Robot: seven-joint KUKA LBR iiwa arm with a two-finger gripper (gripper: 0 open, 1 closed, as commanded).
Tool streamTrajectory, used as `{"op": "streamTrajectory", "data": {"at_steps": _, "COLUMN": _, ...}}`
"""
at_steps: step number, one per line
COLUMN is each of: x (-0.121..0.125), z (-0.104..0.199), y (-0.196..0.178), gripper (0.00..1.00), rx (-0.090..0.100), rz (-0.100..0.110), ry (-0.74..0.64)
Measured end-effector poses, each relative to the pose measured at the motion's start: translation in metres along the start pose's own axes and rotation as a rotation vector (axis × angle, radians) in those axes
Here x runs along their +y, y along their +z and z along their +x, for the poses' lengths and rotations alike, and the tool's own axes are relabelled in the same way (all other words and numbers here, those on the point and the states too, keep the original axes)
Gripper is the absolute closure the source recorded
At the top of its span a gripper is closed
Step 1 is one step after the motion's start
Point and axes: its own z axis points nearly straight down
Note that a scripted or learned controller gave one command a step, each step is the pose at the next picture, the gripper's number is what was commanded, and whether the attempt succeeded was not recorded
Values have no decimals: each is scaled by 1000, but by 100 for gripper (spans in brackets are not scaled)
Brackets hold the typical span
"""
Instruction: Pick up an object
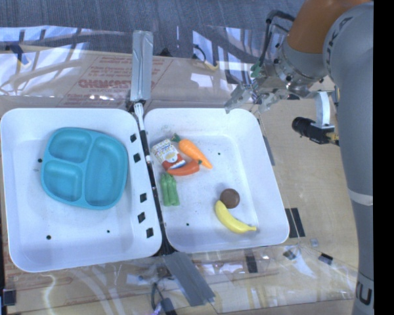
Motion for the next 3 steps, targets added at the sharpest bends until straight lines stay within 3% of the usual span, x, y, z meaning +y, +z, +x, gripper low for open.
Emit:
{"op": "streamTrajectory", "data": {"at_steps": 1, "x": 1, "z": 1, "y": -10, "gripper": 100, "rx": -1, "rz": 2, "ry": -7}}
{"op": "streamTrajectory", "data": {"at_steps": 2, "x": 1, "z": -8, "y": 53, "gripper": 100, "rx": 0, "rz": 1, "ry": 85}}
{"op": "streamTrajectory", "data": {"at_steps": 3, "x": 0, "z": 17, "y": 154, "gripper": 100, "rx": 1, "rz": 3, "ry": 47}}
